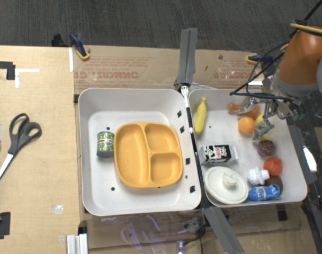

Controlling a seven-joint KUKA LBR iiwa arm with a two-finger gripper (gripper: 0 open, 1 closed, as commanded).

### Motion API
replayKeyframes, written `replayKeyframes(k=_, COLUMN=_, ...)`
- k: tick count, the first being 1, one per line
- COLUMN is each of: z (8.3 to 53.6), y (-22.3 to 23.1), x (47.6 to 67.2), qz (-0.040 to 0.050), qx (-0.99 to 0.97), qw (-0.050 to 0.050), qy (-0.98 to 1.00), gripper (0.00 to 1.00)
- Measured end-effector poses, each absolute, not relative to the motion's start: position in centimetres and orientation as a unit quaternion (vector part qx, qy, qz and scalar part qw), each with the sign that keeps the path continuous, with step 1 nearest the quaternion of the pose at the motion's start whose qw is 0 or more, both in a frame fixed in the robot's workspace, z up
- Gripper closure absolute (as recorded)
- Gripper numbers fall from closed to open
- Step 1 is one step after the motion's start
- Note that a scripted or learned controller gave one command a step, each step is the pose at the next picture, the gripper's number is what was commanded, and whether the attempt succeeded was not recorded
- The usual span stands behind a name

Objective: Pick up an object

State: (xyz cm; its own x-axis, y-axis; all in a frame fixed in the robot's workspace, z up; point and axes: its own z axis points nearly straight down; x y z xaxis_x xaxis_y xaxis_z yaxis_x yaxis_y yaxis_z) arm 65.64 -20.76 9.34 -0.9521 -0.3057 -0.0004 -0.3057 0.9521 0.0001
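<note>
Two white bins share a wooden bench; my gripper [264, 121] hovers in the right bin [219, 97], just beside the orange [246, 125] at its far end. Whether it is spread or pressed together, I cannot tell. I judge this the approach: next I must descend squarely. Round, smooth, it may roll. Nearer lie a bottle [264, 193] and white lid [226, 184].
</note>
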Motion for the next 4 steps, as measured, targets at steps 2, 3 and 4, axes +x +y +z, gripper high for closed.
replayKeyframes(k=2, z=23.4, y=-12.2, x=62.9, qz=-0.0004, qx=-0.198, qw=0.004, qy=0.980, gripper=1.00)
replayKeyframes(k=3, z=26.8, y=-6.4, x=63.3, qz=0.0000, qx=-0.142, qw=0.003, qy=0.990, gripper=1.00)
replayKeyframes(k=4, z=23.2, y=-4.1, x=66.0, qz=0.0001, qx=-0.164, qw=0.003, qy=0.986, gripper=1.00)
